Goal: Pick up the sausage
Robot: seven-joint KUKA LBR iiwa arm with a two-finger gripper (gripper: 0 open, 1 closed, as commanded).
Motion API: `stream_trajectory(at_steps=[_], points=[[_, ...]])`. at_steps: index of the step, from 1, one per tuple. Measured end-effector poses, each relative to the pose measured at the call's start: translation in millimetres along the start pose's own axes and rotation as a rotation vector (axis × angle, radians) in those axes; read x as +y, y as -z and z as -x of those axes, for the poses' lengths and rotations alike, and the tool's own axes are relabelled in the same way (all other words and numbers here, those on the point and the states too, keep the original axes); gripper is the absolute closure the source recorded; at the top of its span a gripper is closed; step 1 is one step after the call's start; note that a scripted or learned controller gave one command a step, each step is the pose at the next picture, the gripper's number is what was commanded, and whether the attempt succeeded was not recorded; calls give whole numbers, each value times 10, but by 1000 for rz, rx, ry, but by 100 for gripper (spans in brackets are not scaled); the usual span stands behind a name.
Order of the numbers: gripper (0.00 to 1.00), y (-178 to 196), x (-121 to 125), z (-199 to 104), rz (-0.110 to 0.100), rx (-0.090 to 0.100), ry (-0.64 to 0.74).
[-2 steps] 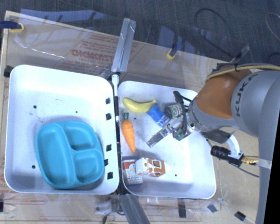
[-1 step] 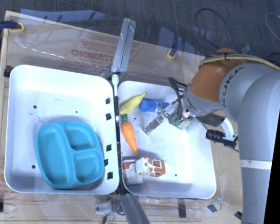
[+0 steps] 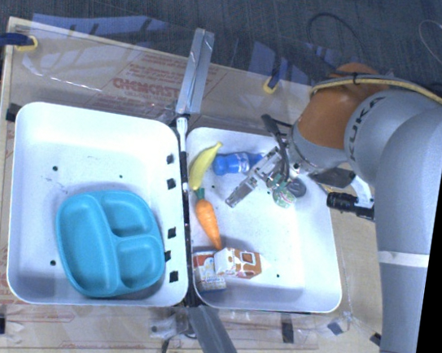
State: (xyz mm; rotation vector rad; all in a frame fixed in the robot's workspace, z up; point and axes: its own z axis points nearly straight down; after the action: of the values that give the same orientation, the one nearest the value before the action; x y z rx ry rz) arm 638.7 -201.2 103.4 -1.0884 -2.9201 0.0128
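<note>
My gripper [image 3: 237, 196] hangs low over the middle of the right bin [image 3: 317, 252], pointing down and to the left from the grey wrist. Its tip sits just right of the yellow banana [image 3: 202, 165] and below the blue bottle [image 3: 233, 163]. It is above and right of the orange carrot [image 3: 209, 221]. Nothing is seen held at its tip. A brown, red and white pack [image 3: 228, 268] lies near the bin's front wall, well clear of the gripper.
The left bin [image 3: 44, 145] holds a blue divided tray [image 3: 111, 241]. A small round green-and-white item [image 3: 286, 194] lies beside the wrist. The arm's grey body covers the right side of the bench.
</note>
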Motion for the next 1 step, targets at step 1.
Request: stream_trajectory(at_steps=[1], points=[[0, 621, -30, 98, 15, -23, 132]])
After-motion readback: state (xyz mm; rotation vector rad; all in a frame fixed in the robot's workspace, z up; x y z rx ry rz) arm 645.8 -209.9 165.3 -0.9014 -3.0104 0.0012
